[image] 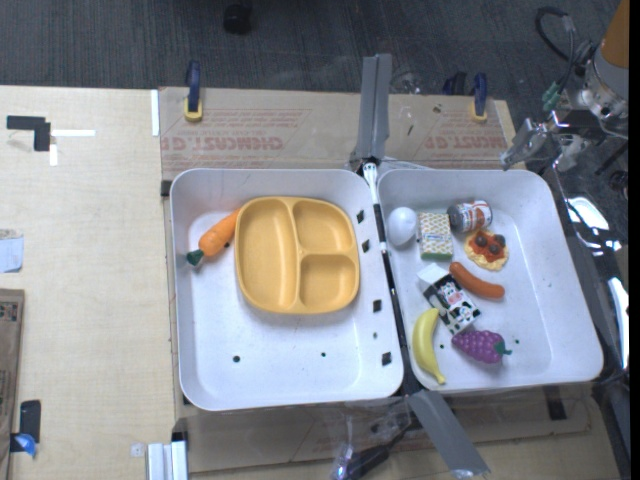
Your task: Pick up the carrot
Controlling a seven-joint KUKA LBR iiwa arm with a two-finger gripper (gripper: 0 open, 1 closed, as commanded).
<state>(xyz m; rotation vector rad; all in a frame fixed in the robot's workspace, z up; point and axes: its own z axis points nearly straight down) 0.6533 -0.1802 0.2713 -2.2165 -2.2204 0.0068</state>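
Dark grey carpet fills the background beyond the pale wooden worktop (80, 268), on which a sheet of printed brown cardboard (270, 126) lies beneath two shallow white plastic bins. Taking the yellow three-compartment plastic plate (297, 253) as the landmark: it sits in the upper middle of the left white bin (285, 373), smooth, glossy and round-cornered. The right white bin (555, 298) lies to the plate's right, across a grey metal divider bar (375, 108).

The grey arm with its orange band (610, 53) enters far to the plate's upper right and is cut off by the picture's edge. Its claw (530, 146) hangs over the far corner of the right bin, a tangle of dark metal and cable; whether its tips are apart or together cannot be made out, and nothing is seen in it.

The orange carrot with a green stem end (212, 236) lies tilted, touching the plate's left rim.

To the plate's right, in the other bin, are a curved yellow banana (428, 346), a knobbly purple grape bunch (479, 345), a red-orange sausage (477, 280), a black-and-white carton (451, 302) with print too small to read, a small pizza slice with red toppings (488, 249), a pale green speckled block (435, 234), a little tipped can (470, 215) and a smooth white egg (401, 225).
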